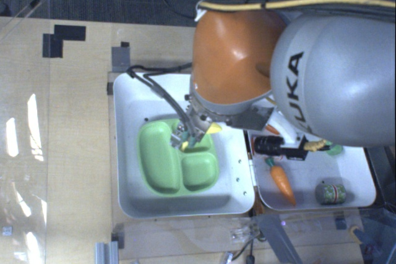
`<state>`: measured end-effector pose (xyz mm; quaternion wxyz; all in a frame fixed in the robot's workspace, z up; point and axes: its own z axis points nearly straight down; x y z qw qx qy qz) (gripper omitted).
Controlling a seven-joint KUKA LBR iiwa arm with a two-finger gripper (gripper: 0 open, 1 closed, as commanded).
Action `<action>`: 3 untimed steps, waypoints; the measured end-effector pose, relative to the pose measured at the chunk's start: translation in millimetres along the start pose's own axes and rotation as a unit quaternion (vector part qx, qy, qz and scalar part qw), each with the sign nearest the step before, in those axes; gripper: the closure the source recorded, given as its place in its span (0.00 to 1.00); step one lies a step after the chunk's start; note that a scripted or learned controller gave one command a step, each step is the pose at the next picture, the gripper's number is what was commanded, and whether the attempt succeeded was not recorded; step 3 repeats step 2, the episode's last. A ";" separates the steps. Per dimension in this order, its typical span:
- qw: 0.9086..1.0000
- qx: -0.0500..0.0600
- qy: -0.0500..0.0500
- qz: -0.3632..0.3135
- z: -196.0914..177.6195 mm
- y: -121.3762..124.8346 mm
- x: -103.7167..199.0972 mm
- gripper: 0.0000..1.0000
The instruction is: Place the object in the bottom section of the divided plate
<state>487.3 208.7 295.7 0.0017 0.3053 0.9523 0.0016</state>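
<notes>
From above, the gripper (187, 138) hangs over the green divided plate (162, 161) in the left bin (127, 127). A yellow object (213, 129) shows just beside it. In the right bin (365, 195) lie a carrot (281, 180) and a grey ball (331, 193).

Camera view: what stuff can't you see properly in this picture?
- End effector: the orange band covers most of it; whether it grips anything is unclear.
- Green divided plate: its upper right part is hidden behind the arm.
- Yellow object: only a sliver shows under the wrist.
- Right bin: the grey arm covers its top half.
</notes>
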 end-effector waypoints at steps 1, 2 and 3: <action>0.987 0.000 0.000 -0.159 37.2 21.0 15.6 1.00; 0.923 -0.003 -0.003 -0.384 -62.2 39.1 -8.9 1.00; 0.923 -0.003 -0.003 -0.384 -62.2 39.1 -8.9 1.00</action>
